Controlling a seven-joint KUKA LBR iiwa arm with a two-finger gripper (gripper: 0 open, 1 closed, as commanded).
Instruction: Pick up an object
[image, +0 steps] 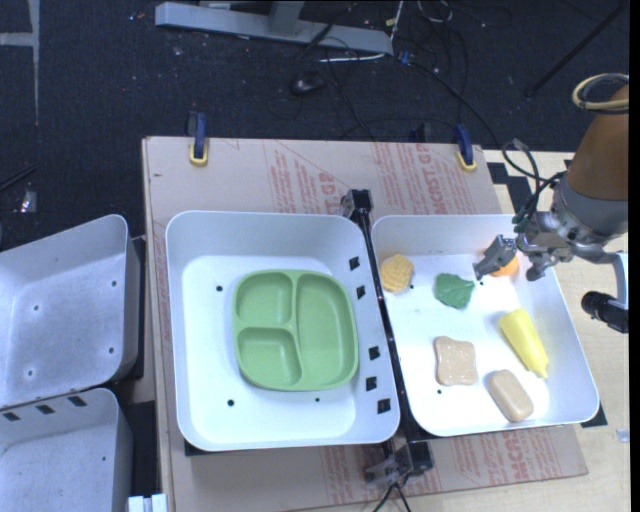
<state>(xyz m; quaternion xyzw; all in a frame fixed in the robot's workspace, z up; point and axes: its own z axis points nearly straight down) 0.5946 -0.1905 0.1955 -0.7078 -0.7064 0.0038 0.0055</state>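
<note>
Gripper (517, 256) positioned over the far right corner of the right bin (578, 400), fingers spread apart, nothing seen between them. Orange piece (507, 267) lying just beneath the fingers, partly hidden. Green leaf-shaped piece (454, 290) near the far edge, centre. Round waffle-like piece (397, 272) at the far left corner. Yellow piece (524, 340) along the right edge. Tan toast-shaped piece (456, 362) mid-bin. Beige oblong piece (510, 395) toward the near right corner. Green divided tray (296, 330) centred in the left bin (195, 400).
</note>
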